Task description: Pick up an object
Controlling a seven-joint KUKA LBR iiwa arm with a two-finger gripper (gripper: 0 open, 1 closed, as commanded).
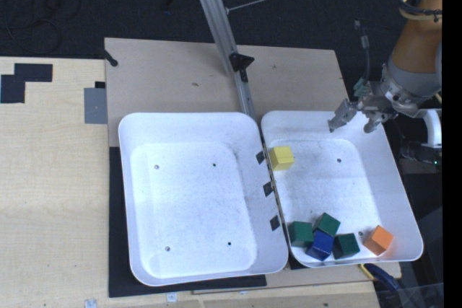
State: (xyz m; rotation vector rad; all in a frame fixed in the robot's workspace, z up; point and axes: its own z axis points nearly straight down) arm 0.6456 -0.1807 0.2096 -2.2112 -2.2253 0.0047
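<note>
The surface (180, 76) carries two white bins: the left bin (137, 133) and the right bin (393, 162). The arm (417, 47) hangs over the right bin's far right corner, its tool (355, 117) spread apart with nothing between the fingers. The yellow block (281, 157) lies alone by the divider, to the tool's left and nearer the camera. Green, blue and orange blocks (333, 236) cluster at the near edge, well apart from the tool.
</note>
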